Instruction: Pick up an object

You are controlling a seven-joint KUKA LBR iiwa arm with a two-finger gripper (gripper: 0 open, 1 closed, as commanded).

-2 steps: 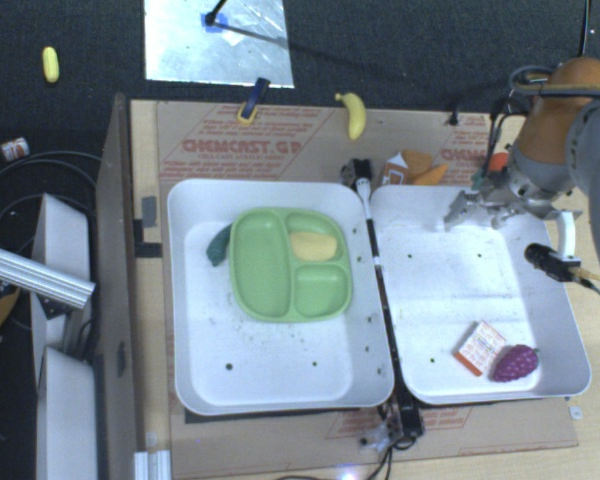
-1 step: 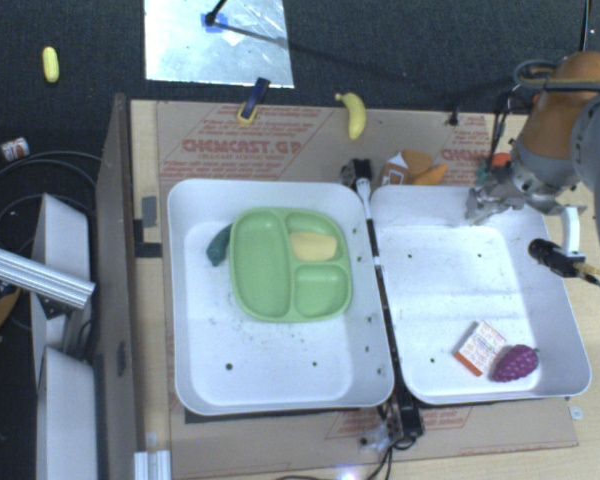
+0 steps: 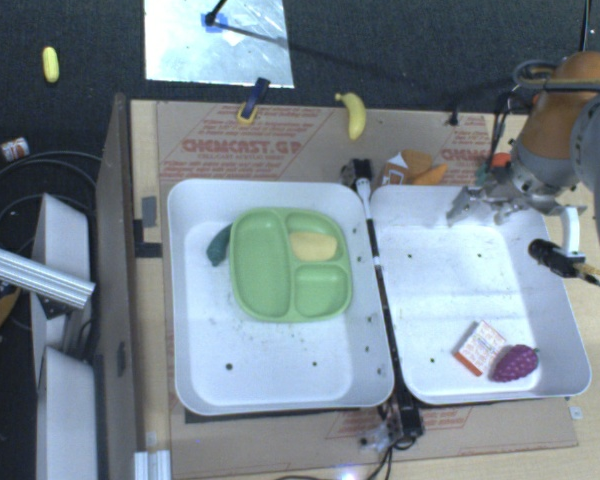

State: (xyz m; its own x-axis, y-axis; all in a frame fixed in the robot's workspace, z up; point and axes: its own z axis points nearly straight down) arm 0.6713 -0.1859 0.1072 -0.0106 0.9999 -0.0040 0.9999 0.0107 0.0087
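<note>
My gripper [image 3: 487, 206] hangs over the far edge of the right bin [image 3: 430, 288], below the orange band of the arm. Its fingers look spread with nothing between them. At the near right of that bin lie a small orange-and-white box [image 3: 480, 347] and a purple bunch of grapes [image 3: 514, 363], touching each other and well apart from the gripper. In the left bin [image 3: 195, 298] lies a green divided plate [image 3: 280, 278] with a pale yellow piece [image 3: 314, 245] in its far right compartment. A dark green item [image 3: 218, 245] rests against the plate's left side.
Behind the bins, a yellow banana [image 3: 354, 115] and an orange item [image 3: 421, 169] lie on the cardboard. A black cylindrical part [image 3: 554, 256] juts over the right bin's right rim. Cables and metal framing crowd the left side.
</note>
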